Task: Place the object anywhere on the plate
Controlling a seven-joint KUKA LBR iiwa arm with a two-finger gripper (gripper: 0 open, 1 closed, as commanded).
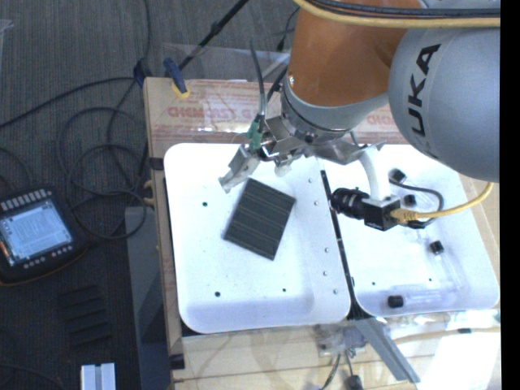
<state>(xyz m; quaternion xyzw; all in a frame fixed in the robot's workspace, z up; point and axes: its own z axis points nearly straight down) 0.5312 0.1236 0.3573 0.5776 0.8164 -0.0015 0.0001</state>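
Note:
A dark ribbed rectangular plate [260, 218] lies tilted in the middle of the left white bin [203, 299]. My gripper [258, 167] hangs just above the plate's far edge, under the big grey and orange arm. Its grey finger [236, 171] points down to the left, and the paler one sits apart from it to the right. Nothing shows between them. A small green part [256, 132] sits on the wrist above the fingers.
The right bin [479, 291] holds a small black piece [396, 301] near its front, another [436, 247] at its right, and a clear item [426, 296]. A black fitting with a yellow cable [370, 208] hangs over the divide between the bins. A handheld control pad [32, 234] lies on the floor at left.

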